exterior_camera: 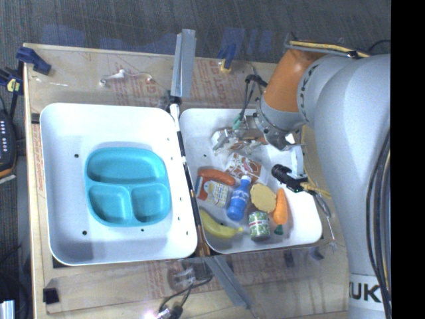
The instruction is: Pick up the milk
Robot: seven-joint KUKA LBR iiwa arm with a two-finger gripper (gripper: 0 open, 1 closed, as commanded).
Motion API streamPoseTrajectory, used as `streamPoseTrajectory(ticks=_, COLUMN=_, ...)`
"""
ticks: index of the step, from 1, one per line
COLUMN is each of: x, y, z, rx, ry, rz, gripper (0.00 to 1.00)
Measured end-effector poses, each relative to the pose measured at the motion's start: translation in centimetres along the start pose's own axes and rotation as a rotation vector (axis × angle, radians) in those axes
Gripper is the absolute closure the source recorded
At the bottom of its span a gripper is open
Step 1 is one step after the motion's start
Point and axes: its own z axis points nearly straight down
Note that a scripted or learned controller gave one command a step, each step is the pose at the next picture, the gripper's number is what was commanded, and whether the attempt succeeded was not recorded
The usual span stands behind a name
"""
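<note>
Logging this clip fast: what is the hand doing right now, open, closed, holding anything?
Hand: over the right bin's far end; whether it is open, closed or holding anything cannot be told.

A: Any writing you can read?
B: Only white capitals "UK", cut off at the frame edge, on the big grey robot arm (358,178) at the bottom right.
A: The packets?
B: Too blurred.

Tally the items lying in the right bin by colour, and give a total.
Orange: 2, sausage and carrot
Blue: 1, bottle
Yellow: 1, banana
Tan: 1, round biscuit
Green-labelled: 1, can
Printed: 1, carton
Total: 7
</note>
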Motion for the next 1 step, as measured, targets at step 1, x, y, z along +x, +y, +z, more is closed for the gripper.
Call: streamPoseTrajectory(ticks=1, x=-0.38, y=1.81, z=1.53, rx=0.015, ry=-0.005, rz=-0.013, gripper=0.00)
